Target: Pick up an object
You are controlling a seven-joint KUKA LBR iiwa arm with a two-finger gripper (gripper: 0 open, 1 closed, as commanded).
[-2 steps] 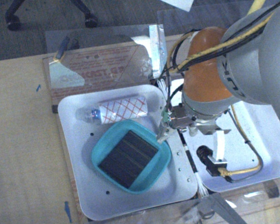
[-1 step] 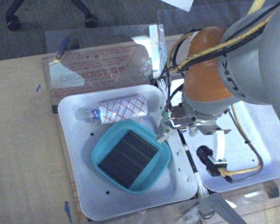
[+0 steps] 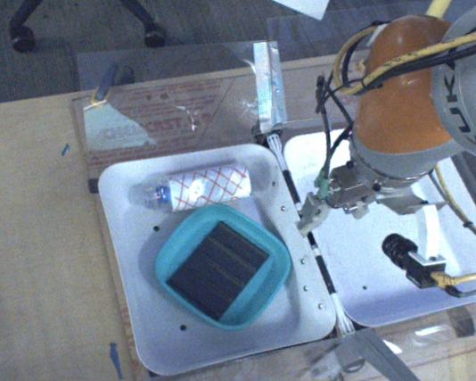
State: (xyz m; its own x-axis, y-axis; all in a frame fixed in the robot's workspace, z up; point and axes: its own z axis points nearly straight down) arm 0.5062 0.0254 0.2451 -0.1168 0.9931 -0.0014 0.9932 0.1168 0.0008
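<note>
The arm [image 3: 419, 82] runs off the frame toward 3 o'clock and hides the right bin's [image 3: 363, 291] 1 o'clock part.

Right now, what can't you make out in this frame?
- Gripper: small and under the arm's wrist in the camera view; finger state unreadable.
- Right bin: upper part covered by the arm.
- Bottle: label print too small to read.
- Dark block in the teal bowl: identity unclear.
</note>
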